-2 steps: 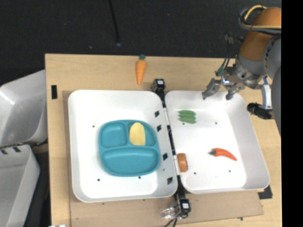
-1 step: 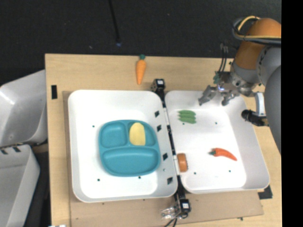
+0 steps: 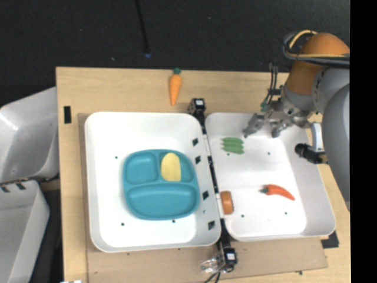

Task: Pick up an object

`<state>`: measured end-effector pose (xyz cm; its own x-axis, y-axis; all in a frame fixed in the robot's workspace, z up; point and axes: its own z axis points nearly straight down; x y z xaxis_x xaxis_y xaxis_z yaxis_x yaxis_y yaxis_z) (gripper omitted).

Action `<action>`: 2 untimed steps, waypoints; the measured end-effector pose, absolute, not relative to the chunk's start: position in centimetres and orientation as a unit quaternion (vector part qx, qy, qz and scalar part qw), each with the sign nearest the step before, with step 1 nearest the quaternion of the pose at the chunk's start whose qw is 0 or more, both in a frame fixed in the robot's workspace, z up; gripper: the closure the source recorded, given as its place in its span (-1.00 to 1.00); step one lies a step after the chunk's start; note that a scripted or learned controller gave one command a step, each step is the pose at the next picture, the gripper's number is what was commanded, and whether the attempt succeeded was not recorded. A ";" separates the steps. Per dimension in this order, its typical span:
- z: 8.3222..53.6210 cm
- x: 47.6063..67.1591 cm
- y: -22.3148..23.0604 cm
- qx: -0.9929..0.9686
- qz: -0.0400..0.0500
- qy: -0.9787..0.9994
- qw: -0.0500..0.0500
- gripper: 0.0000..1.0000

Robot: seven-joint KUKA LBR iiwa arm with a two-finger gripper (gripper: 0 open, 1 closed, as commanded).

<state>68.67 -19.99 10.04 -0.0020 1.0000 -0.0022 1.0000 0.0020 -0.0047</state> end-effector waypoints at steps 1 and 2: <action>11.4 68.8 -20.1 -0.706 0.002 -0.708 -0.002 1.00; 17.5 68.1 -20.4 -0.707 -0.002 -0.707 -0.004 1.00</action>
